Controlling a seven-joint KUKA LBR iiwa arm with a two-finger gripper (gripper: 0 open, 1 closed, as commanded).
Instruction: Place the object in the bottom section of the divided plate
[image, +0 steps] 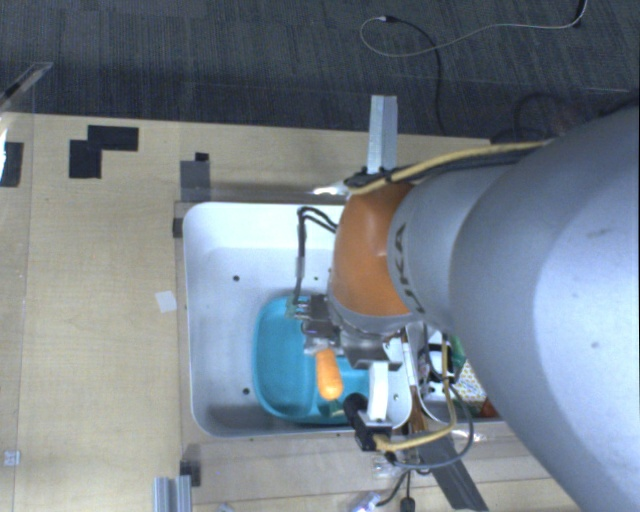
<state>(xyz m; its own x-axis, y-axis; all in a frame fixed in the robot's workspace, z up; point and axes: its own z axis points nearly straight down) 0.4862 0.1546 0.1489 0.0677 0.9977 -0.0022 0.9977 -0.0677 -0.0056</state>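
A blue divided plate (278, 355) lies in the left white bin (220, 300), toward its near right side. A small orange object (328, 374), shaped like a carrot, sits at the plate's right edge, over its near part. My gripper (345, 385) hangs directly at that object, with the wrist and its orange band (365, 255) above it. The arm hides the plate's right side and its dividers, so I cannot tell which section the orange object is over, nor whether it rests on the plate or is held.
The big grey arm (530, 300) covers most of the right bin; a few green and red items (462, 365) peek out beside the wrist. Bare white floor of the left bin lies to the left of and behind the plate. Cables hang near the bin's near edge.
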